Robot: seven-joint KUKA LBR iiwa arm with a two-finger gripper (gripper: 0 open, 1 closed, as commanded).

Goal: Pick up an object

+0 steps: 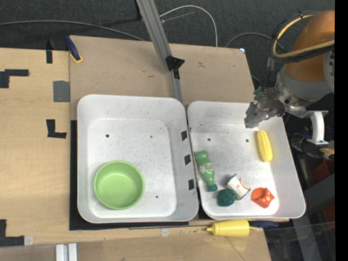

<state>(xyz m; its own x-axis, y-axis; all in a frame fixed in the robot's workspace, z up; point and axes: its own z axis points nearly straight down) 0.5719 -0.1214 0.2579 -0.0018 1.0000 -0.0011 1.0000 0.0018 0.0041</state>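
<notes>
The right bin (217, 118) holds a yellow corn cob (264, 145) near its right wall, a green bottle (205, 170) lying near the middle, a dark green lump (226, 198), a small white and orange cup (237, 185) and a red piece (262, 197) near the front. My gripper (254, 117) hangs over the right bin's back right corner, just above and left of the corn cob's far end. Nothing shows between its fingers. The left bin (130, 110) holds a green bowl (118, 184) at its front left.
A yellow bottle (230, 228) lies on the bench just in front of the right bin. A grey metal pole (157, 31) slants down from the top to the gap between the bins. Cables loop on the dark floor behind the bench.
</notes>
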